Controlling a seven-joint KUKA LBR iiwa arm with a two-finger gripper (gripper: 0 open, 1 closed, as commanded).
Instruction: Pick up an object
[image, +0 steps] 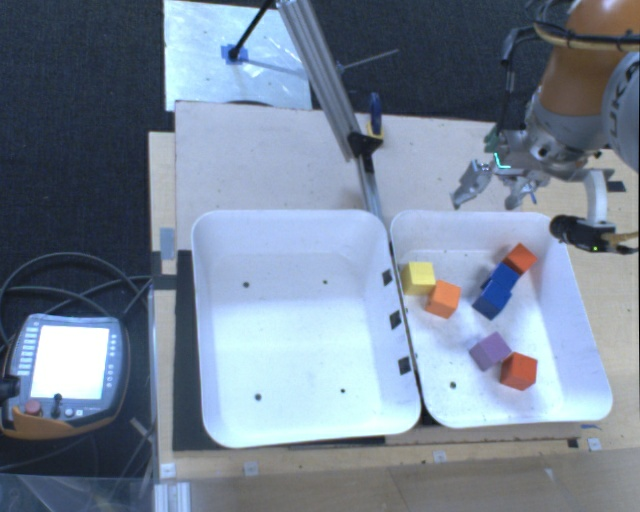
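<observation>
My jaws (492, 186) hang spread and empty above the right bin's (590, 345) far rim, clear of the blocks inside. The blue block (496, 290) touches an orange one (519, 258); I judge a descent there risks nudging both aside.

Nothing legible anywhere. Glowing white screen of the grey-and-orange handheld control pendant (62, 375) at far left: blank glare, no characters to make out. Small buttons beside that screen: too tiny to read. Dark tabs along the shared rim between the two shallow white plastic bins (396, 320): no lettering discernible. Coloured blocks, such as the yellow cube (418, 276): plain faces, no marks or numbers.
</observation>
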